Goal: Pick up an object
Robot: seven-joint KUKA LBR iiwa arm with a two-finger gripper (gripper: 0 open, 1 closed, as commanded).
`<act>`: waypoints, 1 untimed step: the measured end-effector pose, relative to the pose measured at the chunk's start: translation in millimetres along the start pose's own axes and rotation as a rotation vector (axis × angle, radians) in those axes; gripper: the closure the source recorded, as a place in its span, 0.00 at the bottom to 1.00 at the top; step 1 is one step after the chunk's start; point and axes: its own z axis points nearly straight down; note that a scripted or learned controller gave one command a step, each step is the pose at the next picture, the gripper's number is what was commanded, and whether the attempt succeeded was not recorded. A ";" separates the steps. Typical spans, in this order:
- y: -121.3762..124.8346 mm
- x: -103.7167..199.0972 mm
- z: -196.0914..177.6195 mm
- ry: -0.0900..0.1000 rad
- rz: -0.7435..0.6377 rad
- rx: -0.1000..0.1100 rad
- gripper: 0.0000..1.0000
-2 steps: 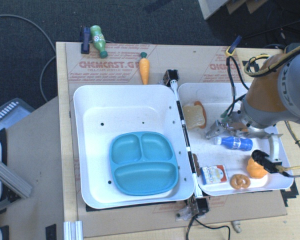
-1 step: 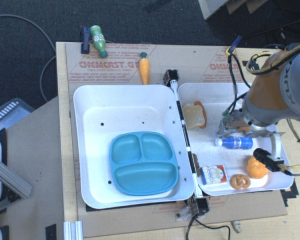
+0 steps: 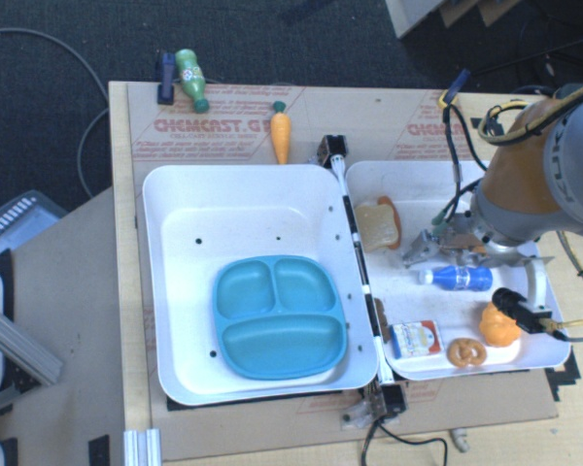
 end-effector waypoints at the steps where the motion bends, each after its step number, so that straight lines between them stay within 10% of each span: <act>1: -29.6 -8.9 10.3 0.001 0.000 0.005 0.00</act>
